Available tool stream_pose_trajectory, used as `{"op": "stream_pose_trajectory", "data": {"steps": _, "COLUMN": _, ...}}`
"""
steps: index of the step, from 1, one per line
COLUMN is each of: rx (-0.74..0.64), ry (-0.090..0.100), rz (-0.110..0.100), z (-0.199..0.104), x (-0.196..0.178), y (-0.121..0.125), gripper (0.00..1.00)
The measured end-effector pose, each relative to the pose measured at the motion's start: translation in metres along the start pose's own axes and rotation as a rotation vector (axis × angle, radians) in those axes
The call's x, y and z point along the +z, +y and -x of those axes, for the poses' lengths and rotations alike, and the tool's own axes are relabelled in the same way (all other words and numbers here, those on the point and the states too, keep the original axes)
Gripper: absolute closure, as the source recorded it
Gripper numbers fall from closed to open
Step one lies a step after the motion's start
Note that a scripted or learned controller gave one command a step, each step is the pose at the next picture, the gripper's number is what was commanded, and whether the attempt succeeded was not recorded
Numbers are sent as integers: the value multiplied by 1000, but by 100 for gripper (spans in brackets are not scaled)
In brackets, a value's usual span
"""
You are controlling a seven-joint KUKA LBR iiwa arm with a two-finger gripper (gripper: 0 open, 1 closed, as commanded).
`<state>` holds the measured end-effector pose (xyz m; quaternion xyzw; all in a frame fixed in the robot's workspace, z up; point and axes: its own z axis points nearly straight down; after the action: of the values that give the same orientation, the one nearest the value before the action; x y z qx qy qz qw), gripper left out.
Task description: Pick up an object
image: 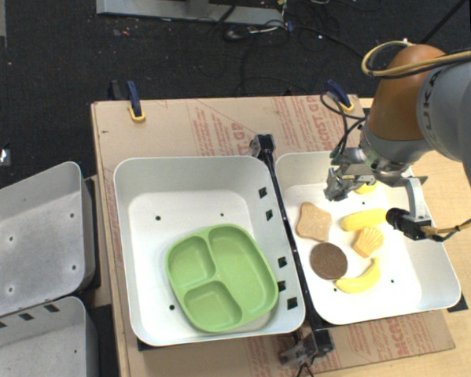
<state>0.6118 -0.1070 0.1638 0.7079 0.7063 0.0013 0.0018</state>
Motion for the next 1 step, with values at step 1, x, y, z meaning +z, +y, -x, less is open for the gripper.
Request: {"op": "stream_pose_trajectory", "data": {"steps": 1, "rx": -4, "ry": 0, "rz": 1, "z": 0, "x": -43, "y": 1, "gripper": 100}}
